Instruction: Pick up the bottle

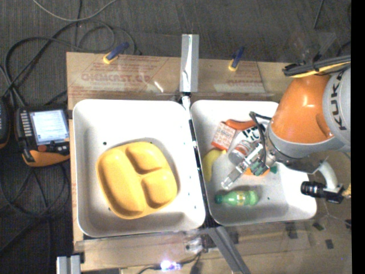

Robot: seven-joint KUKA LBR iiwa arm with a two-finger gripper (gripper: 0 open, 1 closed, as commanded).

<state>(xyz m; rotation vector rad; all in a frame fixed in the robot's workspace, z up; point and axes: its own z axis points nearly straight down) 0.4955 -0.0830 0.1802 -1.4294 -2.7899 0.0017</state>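
Green plastic marked the bottle (236,198), which lay on its side near the front of the right bin (296,210), just below the gripper (242,167) and apart from it. The gripper hung low over the clutter there, a yellow banana-like fruit (211,162) and an orange-and-white carton (223,135) beside it; whether it was spread or pressed together I could not tell. It looked like the approach step, and the next move would call for shifting toward the bin's front edge and straddling the bottle's body.

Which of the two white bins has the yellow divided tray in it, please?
The left bin holds the yellow tray. The right bin instead holds the green bottle and other small items, with the gripper above them.
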